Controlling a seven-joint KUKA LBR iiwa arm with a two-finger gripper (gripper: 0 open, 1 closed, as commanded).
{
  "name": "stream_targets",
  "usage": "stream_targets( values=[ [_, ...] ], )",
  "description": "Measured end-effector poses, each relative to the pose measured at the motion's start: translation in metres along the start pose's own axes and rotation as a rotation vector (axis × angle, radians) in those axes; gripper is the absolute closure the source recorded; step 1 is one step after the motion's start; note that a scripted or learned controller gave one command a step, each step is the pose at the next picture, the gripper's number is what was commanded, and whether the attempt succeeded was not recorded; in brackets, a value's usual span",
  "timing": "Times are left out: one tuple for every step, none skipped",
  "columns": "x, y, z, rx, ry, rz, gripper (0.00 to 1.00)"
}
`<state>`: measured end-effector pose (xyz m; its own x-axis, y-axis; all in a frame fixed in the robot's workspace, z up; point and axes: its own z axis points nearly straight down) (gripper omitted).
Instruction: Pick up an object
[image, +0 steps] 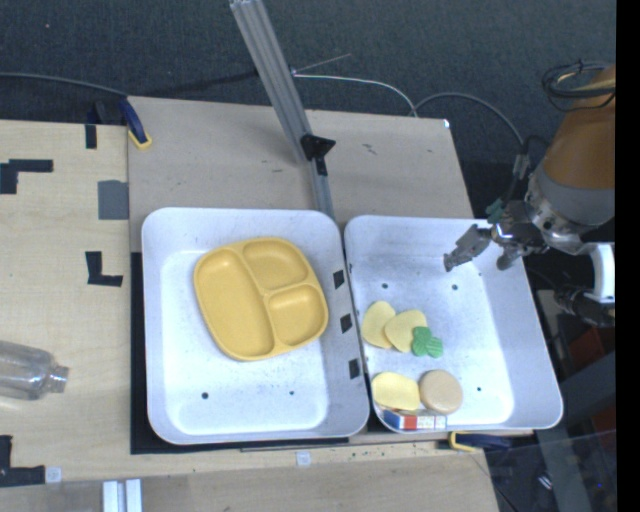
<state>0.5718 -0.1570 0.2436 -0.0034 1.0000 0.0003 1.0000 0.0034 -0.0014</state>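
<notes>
pale worktop (60, 230); the open, empty end effector (482, 250) hovers at 1 o'clock of light, stiff, thin yellow chips (395, 328); pinch edges.

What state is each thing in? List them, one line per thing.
Yellow divided plate: lying flat in the left bin, right side up.
Yellow food pieces: loose in the right bin, untouched.
Green piece: resting against them.
Tan round piece: near the front wall.
Gripper: above the right bin, holding nothing.

Yellow tray (260, 297) — white bins (170, 300)
</notes>
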Motion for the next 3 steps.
stream_targets(
  values=[
    [0.001, 0.0, -0.01, 0.0, 0.002, -0.002, 1.0],
    [0.064, 0.008, -0.037, -0.004, 0.002, -0.005, 1.0],
    [0.123, 0.026, 0.001, 0.004, 0.001, -0.004, 1.0]
  ],
)
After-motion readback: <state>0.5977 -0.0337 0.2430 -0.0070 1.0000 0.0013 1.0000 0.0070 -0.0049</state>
